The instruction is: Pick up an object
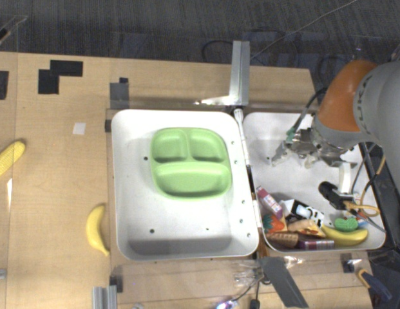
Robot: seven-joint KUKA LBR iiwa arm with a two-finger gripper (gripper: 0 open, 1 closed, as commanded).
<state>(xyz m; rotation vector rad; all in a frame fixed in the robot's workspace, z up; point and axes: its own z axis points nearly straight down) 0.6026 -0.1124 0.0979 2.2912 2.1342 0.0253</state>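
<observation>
My pincer [295, 154] hung above the right bin [277, 129], whether apart or together I couldn't tell, so I judged dropping squarely over the banana [344, 235] wisest.

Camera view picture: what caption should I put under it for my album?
Robot gripper hovers in the right bin above piled toys; a green tray sits in the left bin.

A jumbled heap of small objects [312, 227], among them a yellow plastic banana [344, 236] lying flat, crowds the near end of the right white bin [264, 131].
</observation>
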